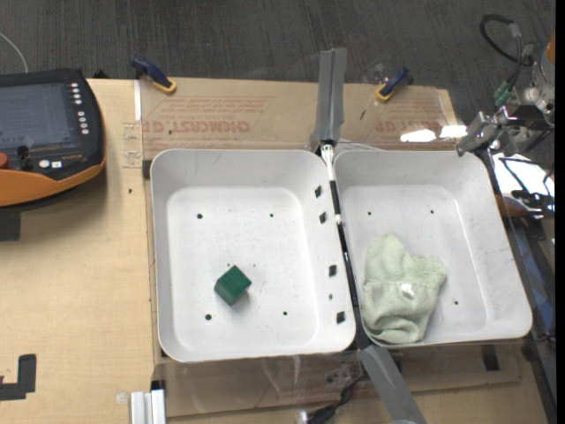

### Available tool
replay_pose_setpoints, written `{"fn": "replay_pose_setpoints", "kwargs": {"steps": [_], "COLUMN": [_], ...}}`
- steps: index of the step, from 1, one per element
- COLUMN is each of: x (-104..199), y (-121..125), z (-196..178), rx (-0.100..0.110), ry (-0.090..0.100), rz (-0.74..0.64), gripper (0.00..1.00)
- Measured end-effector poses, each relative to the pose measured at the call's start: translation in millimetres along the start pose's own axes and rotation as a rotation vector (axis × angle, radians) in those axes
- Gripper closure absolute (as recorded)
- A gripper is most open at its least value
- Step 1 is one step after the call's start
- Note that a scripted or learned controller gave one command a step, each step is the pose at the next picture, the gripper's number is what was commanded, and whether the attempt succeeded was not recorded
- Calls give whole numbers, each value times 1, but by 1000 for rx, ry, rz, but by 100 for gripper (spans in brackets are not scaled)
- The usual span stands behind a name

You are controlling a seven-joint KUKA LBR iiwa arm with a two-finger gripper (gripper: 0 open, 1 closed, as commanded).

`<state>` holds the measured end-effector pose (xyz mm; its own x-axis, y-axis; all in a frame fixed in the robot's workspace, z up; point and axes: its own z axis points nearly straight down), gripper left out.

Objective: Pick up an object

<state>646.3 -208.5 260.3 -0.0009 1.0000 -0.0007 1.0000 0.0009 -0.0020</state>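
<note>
- Gripper (pixel 481 135): at the right bin's (pixel 494 237) far right corner; finger state cannot be determined.
- Green block (pixel 233 284): lies in left bin (pixel 177 237).
- Pale cloth (pixel 402 288): crumpled in right bin.

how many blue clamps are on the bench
2: one clamp at the cardboard's far left corner, another clamp at the far edge behind the right bin. Others may be hidden.

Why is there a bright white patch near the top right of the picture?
In the camera view that is glare from overhead light on the shiny cardboard behind the right bin; the green block and pale cloth look sharp, with soft, faint shadows.
</note>
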Motion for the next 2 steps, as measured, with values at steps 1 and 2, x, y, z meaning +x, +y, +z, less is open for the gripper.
{"fn": "replay_pose_setpoints", "kwargs": {"steps": [1, 2], "x": [0, 97], "y": [0, -13], "z": [0, 80], "rx": [0, 0], "ry": [0, 0], "rz": [0, -255], "gripper": [0, 0]}}
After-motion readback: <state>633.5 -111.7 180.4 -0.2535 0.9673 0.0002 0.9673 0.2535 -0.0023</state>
